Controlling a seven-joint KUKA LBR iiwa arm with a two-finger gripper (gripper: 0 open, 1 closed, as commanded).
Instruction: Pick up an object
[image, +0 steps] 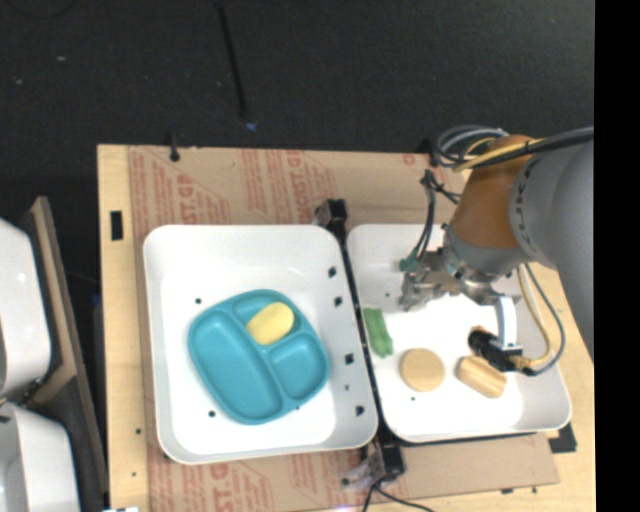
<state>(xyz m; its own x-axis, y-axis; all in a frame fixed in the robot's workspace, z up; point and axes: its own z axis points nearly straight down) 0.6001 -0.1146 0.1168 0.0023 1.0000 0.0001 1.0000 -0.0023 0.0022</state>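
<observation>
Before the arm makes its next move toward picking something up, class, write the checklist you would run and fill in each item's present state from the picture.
1. Gripper is over the right bin, where loose things lie: ok.
2. Nothing is seen between its fingers already: ok.
3. Whether the fingers are open wide enough: cannot tell.
4. Green piece lies close against the bin's left wall, little room for a finger: not ok.
5. Round tan disc and tan block lie apart from each other: ok.
6. Yellow object sits in the blue tray in the left bin, away from the gripper: ok.
</observation>
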